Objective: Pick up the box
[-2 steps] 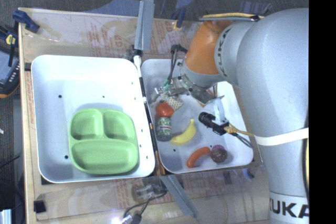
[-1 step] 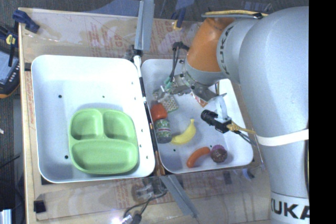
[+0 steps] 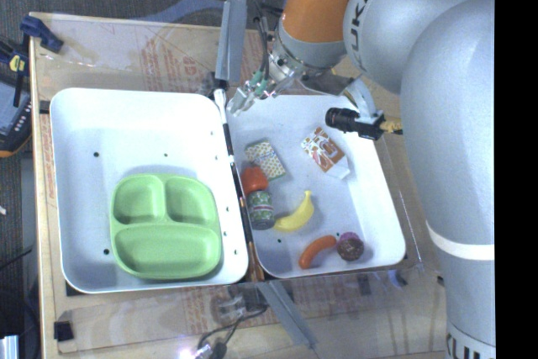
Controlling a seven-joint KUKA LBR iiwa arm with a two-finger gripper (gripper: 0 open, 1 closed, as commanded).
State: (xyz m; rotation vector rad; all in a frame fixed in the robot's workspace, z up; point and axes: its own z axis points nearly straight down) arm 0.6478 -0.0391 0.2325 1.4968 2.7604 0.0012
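Box [image 3: 324, 152]: small, red and white, lying in the right bin [image 3: 382, 206], toward its far right side.
Near it: a patterned packet [image 3: 266, 160] to its left, a banana [image 3: 297, 213] closer to us.
Tool [image 3: 241, 99]: over the bin's far left corner, away from the box, holding nothing; open or shut, cannot tell.
Left bin [image 3: 76, 181]: a green tray [image 3: 166, 225].
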